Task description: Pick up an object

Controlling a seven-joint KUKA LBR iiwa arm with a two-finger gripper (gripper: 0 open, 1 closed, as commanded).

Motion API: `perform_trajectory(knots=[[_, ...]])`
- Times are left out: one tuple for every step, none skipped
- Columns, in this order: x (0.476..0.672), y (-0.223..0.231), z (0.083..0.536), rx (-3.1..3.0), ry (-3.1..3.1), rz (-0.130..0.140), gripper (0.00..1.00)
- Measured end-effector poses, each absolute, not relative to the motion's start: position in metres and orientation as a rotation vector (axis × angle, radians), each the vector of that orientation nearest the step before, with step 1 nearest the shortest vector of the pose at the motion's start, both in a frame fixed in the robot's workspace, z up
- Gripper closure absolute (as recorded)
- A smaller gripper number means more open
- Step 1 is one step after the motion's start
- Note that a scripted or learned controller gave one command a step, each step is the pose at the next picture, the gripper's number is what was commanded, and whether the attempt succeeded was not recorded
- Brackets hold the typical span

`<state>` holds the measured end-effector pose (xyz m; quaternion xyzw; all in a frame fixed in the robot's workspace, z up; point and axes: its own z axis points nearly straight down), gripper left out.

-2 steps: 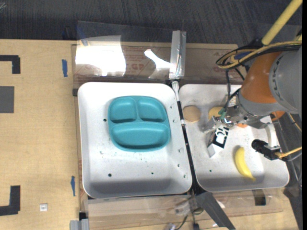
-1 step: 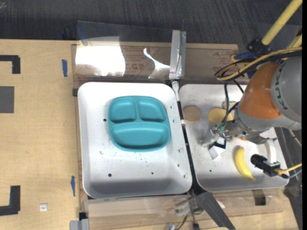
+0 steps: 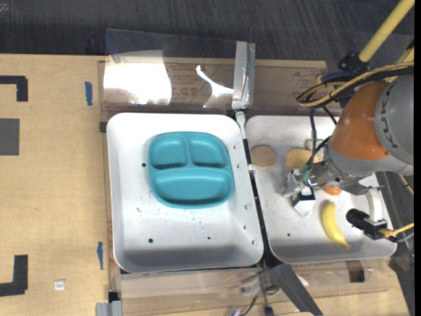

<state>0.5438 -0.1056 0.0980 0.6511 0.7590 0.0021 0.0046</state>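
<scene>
camera view has the grey arm's two-finger gripper (image 3: 304, 188) low in the right white plastic bin (image 3: 276, 232); whether it is open or closed i cannot tell, and nothing looks lifted yet. near it lie a yellow banana (image 3: 333, 224), a round tan disc (image 3: 263, 156) and a yellowish piece (image 3: 298, 157), while the left white bin (image 3: 131, 236) holds a teal sectioned plate (image 3: 191, 168).

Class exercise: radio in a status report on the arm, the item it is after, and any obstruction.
Gripper low in right bin, nothing seen held. Banana loose beside it. Teal plate in left bin, clear of the work.
</scene>
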Motion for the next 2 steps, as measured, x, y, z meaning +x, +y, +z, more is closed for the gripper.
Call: perform_trajectory(knots=[[0.498,-0.142,0.162,1.945,2.462,0.001,1.0],[0.532,-0.054,0.19,2.107,2.328,0.004,1.0]])
